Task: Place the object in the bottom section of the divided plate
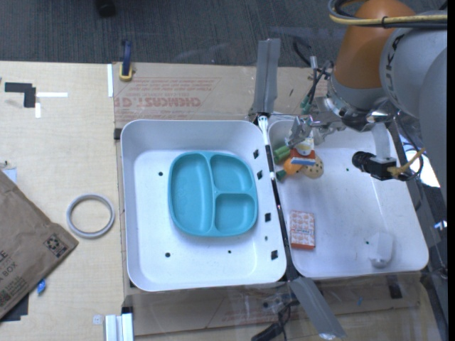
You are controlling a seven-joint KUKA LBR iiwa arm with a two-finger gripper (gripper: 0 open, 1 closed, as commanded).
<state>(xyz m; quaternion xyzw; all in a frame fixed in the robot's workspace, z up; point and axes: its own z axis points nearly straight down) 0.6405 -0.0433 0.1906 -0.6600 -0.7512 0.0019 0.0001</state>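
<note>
At right bin's top-left corner, two-finger gripper hovers just above the orange-green toy pile, grip state unclear; teal divided plastic plate lies well left.

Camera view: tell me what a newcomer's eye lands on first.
The turquoise divided plate, sitting in the middle of the left bin, stands out most. Next comes the grey and orange arm reaching in at the upper right, its tool over a cluster of colourful toys in the right bin's far corner.
</note>
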